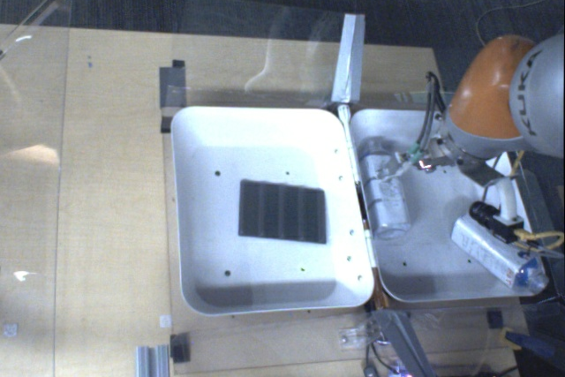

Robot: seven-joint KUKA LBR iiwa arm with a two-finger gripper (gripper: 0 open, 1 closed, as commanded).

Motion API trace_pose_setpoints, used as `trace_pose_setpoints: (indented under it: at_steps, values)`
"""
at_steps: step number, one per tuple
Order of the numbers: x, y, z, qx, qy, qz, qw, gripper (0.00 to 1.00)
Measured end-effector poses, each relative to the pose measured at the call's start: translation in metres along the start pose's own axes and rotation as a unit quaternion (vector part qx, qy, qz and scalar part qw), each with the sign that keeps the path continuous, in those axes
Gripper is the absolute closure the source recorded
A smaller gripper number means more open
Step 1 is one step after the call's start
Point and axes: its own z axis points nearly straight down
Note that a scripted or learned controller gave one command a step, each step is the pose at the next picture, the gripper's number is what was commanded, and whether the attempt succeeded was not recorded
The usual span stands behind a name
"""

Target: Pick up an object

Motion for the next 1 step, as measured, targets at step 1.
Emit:
trace_pose_setpoints:
  at_steps: [1]
  values:
    - [-0.0503, 0.0077, -0.0343, 0.028, 0.011, -0.039, 0.9988, 0.0]
